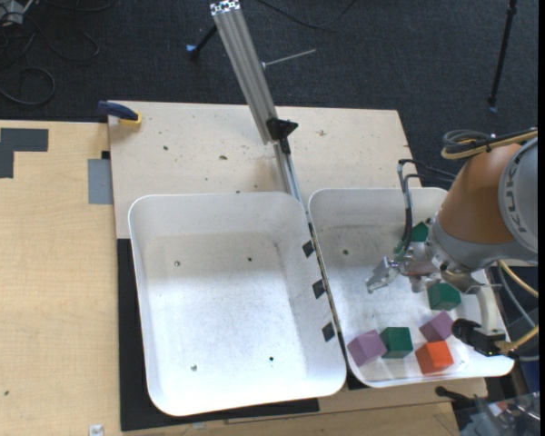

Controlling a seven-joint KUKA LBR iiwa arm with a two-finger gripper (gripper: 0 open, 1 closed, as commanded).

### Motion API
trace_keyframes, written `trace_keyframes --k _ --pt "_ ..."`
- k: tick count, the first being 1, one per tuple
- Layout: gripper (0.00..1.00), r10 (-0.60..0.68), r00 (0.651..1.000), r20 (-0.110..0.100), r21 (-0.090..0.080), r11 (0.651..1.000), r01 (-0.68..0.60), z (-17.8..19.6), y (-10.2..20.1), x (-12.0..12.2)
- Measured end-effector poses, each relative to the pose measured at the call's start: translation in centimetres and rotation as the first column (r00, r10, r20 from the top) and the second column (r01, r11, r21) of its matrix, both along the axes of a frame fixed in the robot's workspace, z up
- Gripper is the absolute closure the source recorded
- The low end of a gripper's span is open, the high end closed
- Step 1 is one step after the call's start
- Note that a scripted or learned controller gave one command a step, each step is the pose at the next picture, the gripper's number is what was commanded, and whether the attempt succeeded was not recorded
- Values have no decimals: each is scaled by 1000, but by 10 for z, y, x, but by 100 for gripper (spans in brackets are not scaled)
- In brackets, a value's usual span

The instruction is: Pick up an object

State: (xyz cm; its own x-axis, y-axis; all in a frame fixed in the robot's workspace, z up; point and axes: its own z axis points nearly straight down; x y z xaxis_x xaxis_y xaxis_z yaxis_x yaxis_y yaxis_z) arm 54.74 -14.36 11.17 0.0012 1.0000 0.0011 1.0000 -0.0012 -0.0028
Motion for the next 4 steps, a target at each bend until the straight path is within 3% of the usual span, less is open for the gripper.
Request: trace_keyframes --k 1,4 --pt "100 -11 1000 -2 1 1000 11 8 -2 -1" --pt "100 3 1000 6 -2 1000 -3 157 -12 -11"
